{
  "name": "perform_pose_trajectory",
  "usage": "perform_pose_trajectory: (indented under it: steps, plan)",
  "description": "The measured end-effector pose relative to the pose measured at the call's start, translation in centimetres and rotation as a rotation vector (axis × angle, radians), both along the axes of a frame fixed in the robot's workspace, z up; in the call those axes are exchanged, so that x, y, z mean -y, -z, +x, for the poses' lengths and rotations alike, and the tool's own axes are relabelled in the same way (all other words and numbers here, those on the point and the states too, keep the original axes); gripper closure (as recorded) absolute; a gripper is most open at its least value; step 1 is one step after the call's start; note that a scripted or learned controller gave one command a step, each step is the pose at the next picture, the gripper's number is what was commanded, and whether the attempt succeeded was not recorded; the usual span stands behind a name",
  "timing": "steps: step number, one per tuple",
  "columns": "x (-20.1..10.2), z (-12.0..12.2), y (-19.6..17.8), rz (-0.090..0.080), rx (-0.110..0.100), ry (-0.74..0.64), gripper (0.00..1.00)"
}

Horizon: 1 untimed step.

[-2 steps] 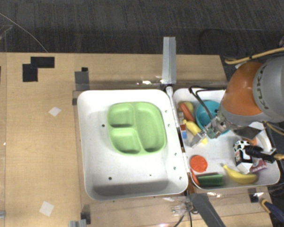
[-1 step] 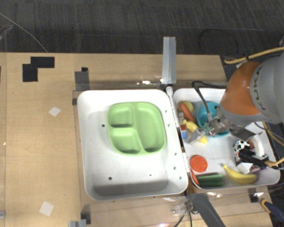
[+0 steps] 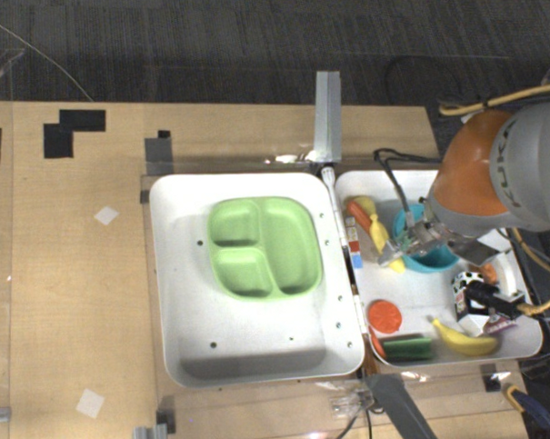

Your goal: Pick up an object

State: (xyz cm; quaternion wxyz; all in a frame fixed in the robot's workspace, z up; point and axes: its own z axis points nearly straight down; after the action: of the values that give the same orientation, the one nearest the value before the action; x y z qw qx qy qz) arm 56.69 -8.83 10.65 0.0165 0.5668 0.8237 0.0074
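The likeliest candidate is the teal bowl [image 3: 433, 260], which sits in the bin nearer the arm [image 3: 424, 294], directly under the gripper [image 3: 420, 242]. The wrist and its cabling cover the tool, so I cannot tell whether it is released or clenched, and nothing shows it holding anything. The bowl looks like thin moulded plastic. I'd expect it to be light, stiff and rather slick, and apt to tip or skate if pushed from one side. A pinch across the rim wall is the sensible hold (an outside squeeze on the round body would probably slip off). Just beside the bowl, on the side toward the other bin [image 3: 181, 264], lies a yellow and orange toy [image 3: 375, 228], close enough to be nudged or caught by mistake. Nearer the camera than the bowl are an orange disc [image 3: 384, 317], a dark green block [image 3: 408, 347] and a banana [image 3: 464, 339], all clear of it. A black-and-white object [image 3: 472, 292] lies near the bowl's arm side, which crowds that approach. The green divided tray [image 3: 263, 246] is well apart from the bowl, in the other bin.
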Motion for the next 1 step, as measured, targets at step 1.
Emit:
perform_pose_trajectory:
  steps: [1]
  plan:
    - [-3.86,4.25,-11.37,0.011,-0.027,0.199,1.00]
